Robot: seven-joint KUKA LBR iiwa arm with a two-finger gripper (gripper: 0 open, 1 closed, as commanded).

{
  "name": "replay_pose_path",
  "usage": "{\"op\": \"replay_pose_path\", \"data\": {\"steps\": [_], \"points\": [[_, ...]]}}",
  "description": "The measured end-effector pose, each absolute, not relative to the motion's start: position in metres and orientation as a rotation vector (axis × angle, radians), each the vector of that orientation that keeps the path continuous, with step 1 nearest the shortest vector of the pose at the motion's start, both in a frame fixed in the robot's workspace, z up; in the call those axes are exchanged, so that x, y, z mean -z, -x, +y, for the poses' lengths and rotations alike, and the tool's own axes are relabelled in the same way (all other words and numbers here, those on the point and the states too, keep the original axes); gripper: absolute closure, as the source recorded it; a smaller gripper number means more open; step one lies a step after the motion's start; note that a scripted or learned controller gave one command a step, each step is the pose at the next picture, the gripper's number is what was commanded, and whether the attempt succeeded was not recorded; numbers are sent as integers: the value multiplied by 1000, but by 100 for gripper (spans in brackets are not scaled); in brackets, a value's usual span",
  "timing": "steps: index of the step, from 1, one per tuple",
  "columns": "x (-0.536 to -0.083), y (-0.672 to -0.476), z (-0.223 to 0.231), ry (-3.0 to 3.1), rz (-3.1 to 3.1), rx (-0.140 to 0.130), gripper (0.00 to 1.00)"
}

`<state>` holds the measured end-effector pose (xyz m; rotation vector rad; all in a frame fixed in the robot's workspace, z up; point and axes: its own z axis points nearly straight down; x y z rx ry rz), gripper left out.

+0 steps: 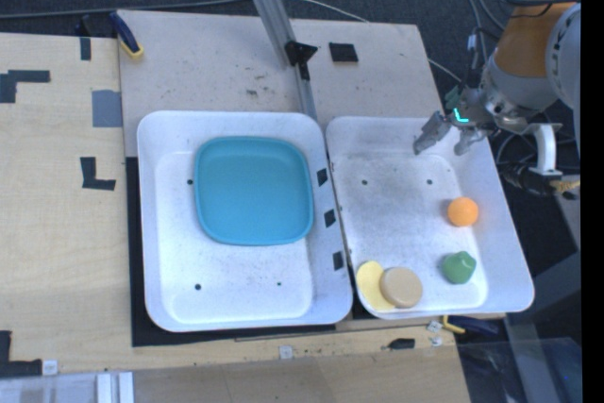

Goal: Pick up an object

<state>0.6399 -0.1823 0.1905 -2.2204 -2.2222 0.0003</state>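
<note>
You see the gripper (445, 137) over the right bin's (396, 193) far edge, fingers apart, nothing between them; orange ball (462, 211), green object (459, 267) and tan disc (401, 287) lie untouched near its front; pick not yet begun.

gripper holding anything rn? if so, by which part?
Nothing held. The gripper is open above the right bin's far edge, apart from the orange ball.

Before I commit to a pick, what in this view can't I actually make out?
- Yellow piece: partly covered by the tan disc, so its full shape is hidden.
- Green object and orange ball: too small to identify.
- Arm: cut off by the right edge.
</note>
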Motion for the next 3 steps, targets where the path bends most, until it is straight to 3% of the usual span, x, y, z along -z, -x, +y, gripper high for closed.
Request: {"op": "replay_pose_path", "data": {"steps": [1,3], "points": [[-190,-640,-182,2220,-2222,0,0],[-88,-637,-178,2220,-2222,-2,0]]}}
